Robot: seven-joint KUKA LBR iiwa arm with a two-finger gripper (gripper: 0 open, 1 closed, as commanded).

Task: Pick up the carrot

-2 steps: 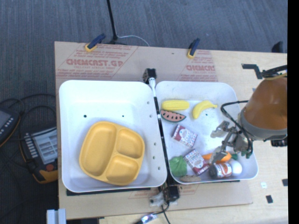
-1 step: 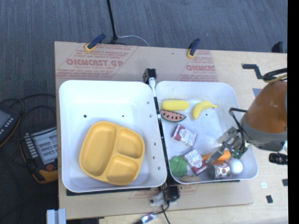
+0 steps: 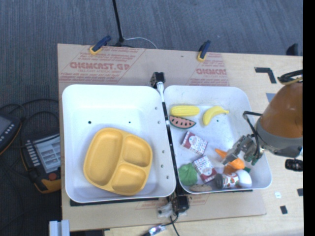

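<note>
The carrot (image 3: 229, 159) is orange and lies in the right bin (image 3: 231, 93), near its right front corner, with its thin tip pointing left toward the bin's middle. My gripper (image 3: 247, 150) hangs low right over the carrot's thick right end, touching or nearly touching it. The gripper body hides part of that end. The grey and orange arm (image 3: 284, 119) comes in from the right, over the bin's right wall.
Crowding the carrot are a white egg (image 3: 244, 179), a dark can (image 3: 221, 182), two red-and-white packs (image 3: 193, 142) (image 3: 203, 165) and a green vegetable (image 3: 187, 173). Corn (image 3: 184, 110), a banana (image 3: 215, 114) and a watermelon slice (image 3: 182, 122) lie further back. A yellow divided plate (image 3: 118, 160) sits in the left bin (image 3: 78, 112).
</note>
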